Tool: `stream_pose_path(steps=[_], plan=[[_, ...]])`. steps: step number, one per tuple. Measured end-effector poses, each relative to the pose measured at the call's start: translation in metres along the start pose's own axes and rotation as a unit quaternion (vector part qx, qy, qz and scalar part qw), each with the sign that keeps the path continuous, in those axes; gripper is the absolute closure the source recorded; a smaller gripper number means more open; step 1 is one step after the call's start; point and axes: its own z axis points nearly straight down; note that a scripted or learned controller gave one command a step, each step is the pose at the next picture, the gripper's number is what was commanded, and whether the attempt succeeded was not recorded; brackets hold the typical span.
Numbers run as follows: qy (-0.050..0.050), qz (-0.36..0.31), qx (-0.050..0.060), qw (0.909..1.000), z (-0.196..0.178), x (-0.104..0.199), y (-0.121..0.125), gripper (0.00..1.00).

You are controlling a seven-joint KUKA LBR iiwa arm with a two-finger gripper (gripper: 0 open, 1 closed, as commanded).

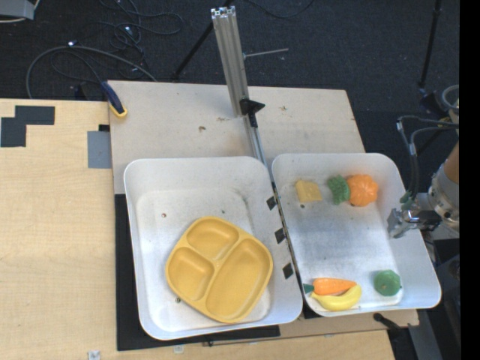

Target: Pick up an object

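Gripper [399, 223] at the right bin's [341, 231] right rim, grip state indiscernible. Inside: orange fruit [363, 190], green piece [339, 189], yellow block [308, 192], carrot [332, 286], banana [339, 299]. Left bin [150, 201]: yellow divided tray [219, 268].

At the right edge of your camera view you see just a small part of the arm [452, 172]: a rounded pale section with a tan-orange tint. Below it sits a grey metallic wrist block. The gripper [400, 223] juts from that block as a compact piece of silver and dark metal with hard edges. Thin dark cables loop above it, beside a grey ring-shaped fitting.
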Motion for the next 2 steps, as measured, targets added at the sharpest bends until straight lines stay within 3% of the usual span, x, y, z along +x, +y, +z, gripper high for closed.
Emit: stream_pose_path(steps=[1, 2], plan=[[0.000, 0.000, 0.000, 1.0000, -0.025, -0.001, 0.001, 1.00], [0.002, -0.002, 0.002, 1.0000, -0.017, 0.059, 0.010, 1.00]])
